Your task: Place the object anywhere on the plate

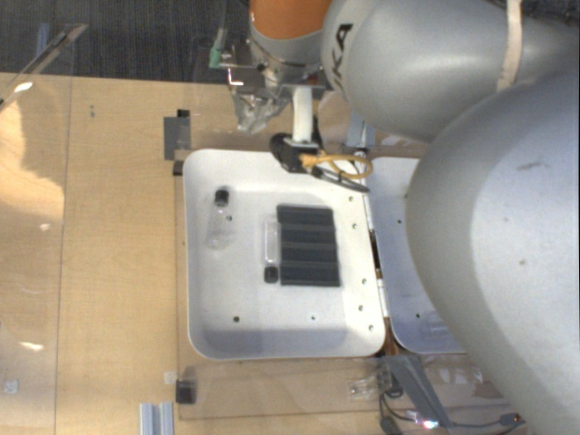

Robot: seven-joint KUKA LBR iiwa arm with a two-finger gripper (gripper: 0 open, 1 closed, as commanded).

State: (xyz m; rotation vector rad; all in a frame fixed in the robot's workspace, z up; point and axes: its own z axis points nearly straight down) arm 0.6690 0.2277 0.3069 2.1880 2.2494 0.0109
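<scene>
Two loose candidates for the object, both lying in the left bin (204, 333), neither sitting on the plate (308, 245).

- Clear bottle (219, 214) with a dark cap is lying near the bin's left edge, toward the far-left corner, cap pointing at the far edge. It is sitting well apart from the plate.
- Clear tube (270, 252) with a dark end is lying along the plate's left side, just beside it. Can't tell if it's touching. The dark end is pointing at the near edge.

The plate is dark, ribbed and rectangular, lying flat about mid-bin, slightly toward the right edge.

Gripper (277, 116) is hanging over the bin's far edge, about halfway along it, well apart from the bottle and the tube. Can't tell whether it's open or closed, and nothing is visibly sitting in it. A black part with a yellow cable (317, 161) is showing just below it, at the far edge.

Arm (435, 53) is reaching in from the right, with the orange band (285, 3) showing above the wrist. Its grey body is covering most of the right bin (399, 243).

Both bins are sitting on the wooden bench (91, 243).
</scene>
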